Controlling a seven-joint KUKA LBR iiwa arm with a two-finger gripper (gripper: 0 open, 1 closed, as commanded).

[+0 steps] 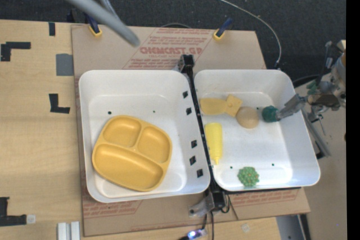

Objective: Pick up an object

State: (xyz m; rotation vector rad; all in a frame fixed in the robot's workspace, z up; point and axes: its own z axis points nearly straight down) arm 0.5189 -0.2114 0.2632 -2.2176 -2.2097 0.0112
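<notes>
At the bottom of the frame we see the near rim of the right bin (264,185), and just inside it, lower centre-right, a small green bumpy object (248,176). Left of that, a yellow bottle-shaped item (214,142) lies along the divider between the bins. In the left bin (90,93), lower left of centre, a yellow sectioned plate (132,152) sits tilted against the floor. Further up in the right bin we find a flat yellow piece (220,106), a tan round object (247,117) just beside it, and a teal round object (270,114) next to that. The gripper (292,105) reaches in from the right edge, its tip at the teal object; we cannot tell whether it is spread or closed.
</notes>
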